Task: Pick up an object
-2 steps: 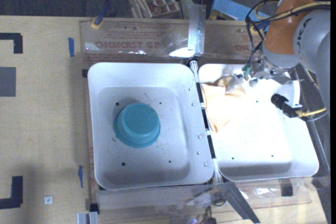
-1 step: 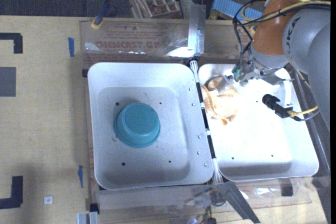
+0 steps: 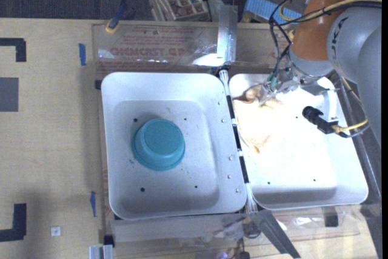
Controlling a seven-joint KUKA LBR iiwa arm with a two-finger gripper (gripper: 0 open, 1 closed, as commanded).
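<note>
We begin at the gripper (image 3: 267,93), which hangs low over the far left corner of the right bin (image 3: 354,194), close to the wall that this bin shares with its neighbour. The light there is very strong and the tool is small and dark against it, so we cannot tell whether it is open or closed, and we see nothing that is clearly held in it. Just beside and below the tool lies a pale orange object (image 3: 252,125), thin and of irregular outline, perhaps something soft or flat; its exact shape is washed out by the glare. We judge that this is the thing the arm is trying for, because the tool is placed almost touching its far end. Whether they really touch we cannot say. The grey arm (image 3: 357,39) comes in from the right with its orange band (image 3: 318,21) above the wrist, and it leans down at a slant, which seems needed to reach a corner so near the walls. A black connector (image 3: 317,117) on a cable hangs over the bin floor, apart from the orange object. The other candidate, a teal bowl (image 3: 159,143), sits in the middle of the left bin (image 3: 112,130), well apart from the tool; it is round, smooth and looks like hard plastic. Both bins are shallow, white and smooth, with rounded corners. Behind them a clear crinkled plastic sheet (image 3: 157,50) lies on the wooden bench (image 3: 48,148).
</note>
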